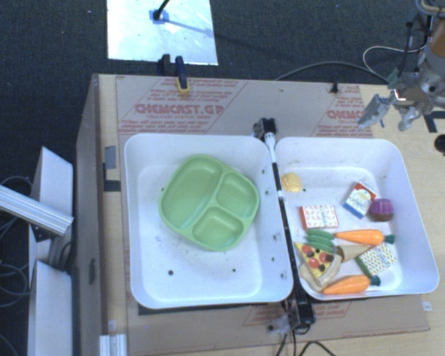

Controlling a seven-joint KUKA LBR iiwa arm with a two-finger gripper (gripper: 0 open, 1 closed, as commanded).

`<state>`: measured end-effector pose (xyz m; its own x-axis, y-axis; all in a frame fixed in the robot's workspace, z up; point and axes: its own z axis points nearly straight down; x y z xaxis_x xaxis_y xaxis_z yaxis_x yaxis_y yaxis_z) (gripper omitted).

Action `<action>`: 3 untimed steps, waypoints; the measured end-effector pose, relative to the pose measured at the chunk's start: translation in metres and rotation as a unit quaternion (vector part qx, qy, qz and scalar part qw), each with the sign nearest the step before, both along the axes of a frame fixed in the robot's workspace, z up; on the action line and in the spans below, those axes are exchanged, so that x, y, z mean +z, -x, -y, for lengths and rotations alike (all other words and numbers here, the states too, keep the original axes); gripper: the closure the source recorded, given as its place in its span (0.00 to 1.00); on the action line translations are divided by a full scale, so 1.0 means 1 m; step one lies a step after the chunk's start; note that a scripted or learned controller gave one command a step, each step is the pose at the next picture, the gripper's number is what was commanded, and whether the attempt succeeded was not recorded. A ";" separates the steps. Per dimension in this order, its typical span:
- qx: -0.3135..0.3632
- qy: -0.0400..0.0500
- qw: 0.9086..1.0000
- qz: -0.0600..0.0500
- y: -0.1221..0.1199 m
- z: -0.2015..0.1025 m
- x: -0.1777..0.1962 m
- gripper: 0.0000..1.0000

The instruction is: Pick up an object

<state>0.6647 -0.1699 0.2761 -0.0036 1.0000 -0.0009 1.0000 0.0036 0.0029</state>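
1. Toy food pieces, the things to pick from, lay loose in the right white bin point(411, 199): a yellow round piece point(291, 182) near the divider, a red-and-white checked square card point(319, 216), a small red, white and blue box point(360, 199), a purple rounded toy point(381, 209), two orange plastic carrots point(360, 236) point(348, 285), a pizza slice toy point(317, 260), and a green-patterned wedge point(377, 259).
2. Most of these crowded the near half of that bin, several touching or overlapping; the yellow piece sat apart, with open floor around it.
3. A pale green divided plate point(210, 202) sat alone in the left white bin point(144, 273).
4. The two-finger gripper point(391, 114) hung above the bench beyond the right bin's far right corner, well apart from every toy. Its fingers looked spread apart with nothing between them.
5. Progress, judged from this: nothing had been grasped yet. Reaching, descending, closing and lifting all remained.
6. Room to move: the far half of the right bin was largely bare, giving a free way in. The raised rim and central divider would crowd any grasp on pieces beside them, such as the lower carrot at the near wall.
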 end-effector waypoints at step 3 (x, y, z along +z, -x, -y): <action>0.002 0.001 1.000 0.002 -0.006 0.035 -0.179 1.00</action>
